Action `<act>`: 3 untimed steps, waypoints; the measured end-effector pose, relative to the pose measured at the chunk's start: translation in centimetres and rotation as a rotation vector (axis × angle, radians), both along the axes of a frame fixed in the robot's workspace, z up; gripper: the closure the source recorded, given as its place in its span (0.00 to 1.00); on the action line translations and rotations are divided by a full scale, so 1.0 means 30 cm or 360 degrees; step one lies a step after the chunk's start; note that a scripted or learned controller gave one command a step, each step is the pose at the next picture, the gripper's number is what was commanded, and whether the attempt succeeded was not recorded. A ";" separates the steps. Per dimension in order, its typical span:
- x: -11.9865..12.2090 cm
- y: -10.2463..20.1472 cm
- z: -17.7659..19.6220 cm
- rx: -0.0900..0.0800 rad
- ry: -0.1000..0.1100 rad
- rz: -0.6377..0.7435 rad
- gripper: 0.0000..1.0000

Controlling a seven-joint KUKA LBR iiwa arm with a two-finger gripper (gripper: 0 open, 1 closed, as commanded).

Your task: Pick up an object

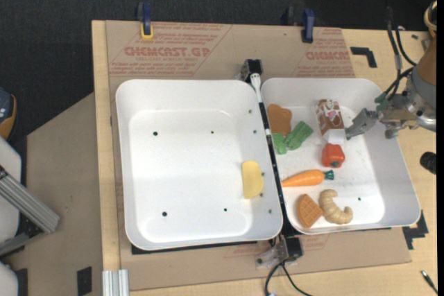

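Note:
My gripper (375, 127) hovers over the right edge of the right bin (388, 170), open, with nothing between its fingers. To its left in that bin lie a brown-and-white block (330, 116), a red pepper (334, 155), a green piece (295, 137) and a flat brown piece (279, 118). Nearer the front are a carrot (307, 178), a waffle (309, 210) and a croissant (334, 207). A yellow piece (252, 179) rests in the left bin (180, 149) by its right wall.
The two bins meet at a raised divider edge (267, 142). Blue clamps (145, 19) (307, 23) hold the board at the back. Cables (399, 59) hang by the arm at the right.

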State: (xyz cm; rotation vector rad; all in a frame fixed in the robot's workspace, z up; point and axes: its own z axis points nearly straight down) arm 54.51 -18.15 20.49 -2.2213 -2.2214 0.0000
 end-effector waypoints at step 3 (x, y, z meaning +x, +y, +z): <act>0.269 0.258 -0.116 -0.0001 -0.0019 0.0013 1.00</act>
